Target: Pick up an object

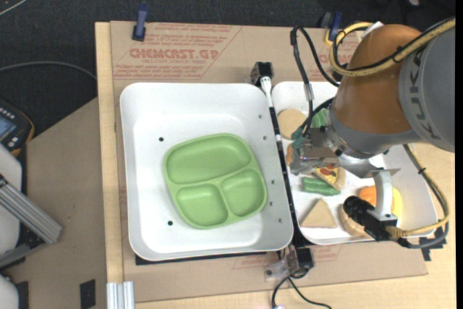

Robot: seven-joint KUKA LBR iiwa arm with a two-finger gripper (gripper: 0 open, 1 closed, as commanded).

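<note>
Green plastic, a three-part tray (213,179), lies alone in the left bin (137,155). The right bin (427,206) holds the pickable clutter: a green pod-like piece (322,187), a tan wedge (318,215), a round beige piece (291,121), an orange item (367,195). The pincer (312,155) sits low over the green piece and the colourful bits beside it; whether it is spread or pressed together, I cannot tell. Judgement: centre on one item, keep clear of the bin divider, close fully before lifting straight off the tabletop (116,83).
</note>
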